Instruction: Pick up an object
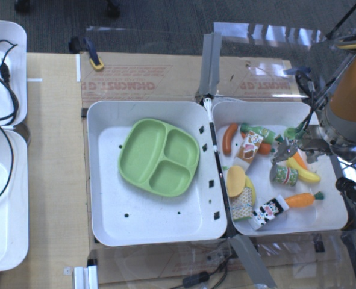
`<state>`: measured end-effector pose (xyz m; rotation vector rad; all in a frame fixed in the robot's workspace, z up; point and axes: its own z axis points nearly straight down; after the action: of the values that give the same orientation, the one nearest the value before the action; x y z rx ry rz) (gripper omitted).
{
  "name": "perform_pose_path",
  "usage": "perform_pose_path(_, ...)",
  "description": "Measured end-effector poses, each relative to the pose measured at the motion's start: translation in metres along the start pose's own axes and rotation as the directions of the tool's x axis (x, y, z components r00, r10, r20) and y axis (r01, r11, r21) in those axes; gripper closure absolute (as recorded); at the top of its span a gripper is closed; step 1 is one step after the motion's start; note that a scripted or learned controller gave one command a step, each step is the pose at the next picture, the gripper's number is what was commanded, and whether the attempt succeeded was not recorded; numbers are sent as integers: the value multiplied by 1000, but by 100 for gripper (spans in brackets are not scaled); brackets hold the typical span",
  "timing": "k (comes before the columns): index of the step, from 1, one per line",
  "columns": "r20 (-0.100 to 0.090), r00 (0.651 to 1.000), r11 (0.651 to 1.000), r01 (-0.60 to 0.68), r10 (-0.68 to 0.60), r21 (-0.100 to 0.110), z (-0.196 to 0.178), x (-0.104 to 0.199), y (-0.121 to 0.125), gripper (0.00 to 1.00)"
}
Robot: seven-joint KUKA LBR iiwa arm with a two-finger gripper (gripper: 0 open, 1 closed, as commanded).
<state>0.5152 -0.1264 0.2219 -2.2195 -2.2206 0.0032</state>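
- Mirrored "CHEMCAST GP" print on the cardboard [135, 77] beneath the bins.
- Banana [304, 168] in the right bin [340, 218], long axis slanting lower-right (beside a green can [283, 174]).
- Gripper [298, 143] just above banana; finger state unclear.

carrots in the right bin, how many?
2. One carrot lies near the bin's front right, beside the cow-print carton. A second carrot pokes out by the banana under the gripper. Others may be hidden beneath the arm.
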Motion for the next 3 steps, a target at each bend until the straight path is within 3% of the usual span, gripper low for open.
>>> perform_pose_path(1, 1, 1000, 1000, 16, -16, -1, 34, -50, 54, 0)
perform_pose_path(2, -15, 974, 975, -224, 224, 3, 131, -79, 74, 0)
perform_pose_path(3, -6, 975, 975, -224, 224, -1, 121, -82, 74, 100)
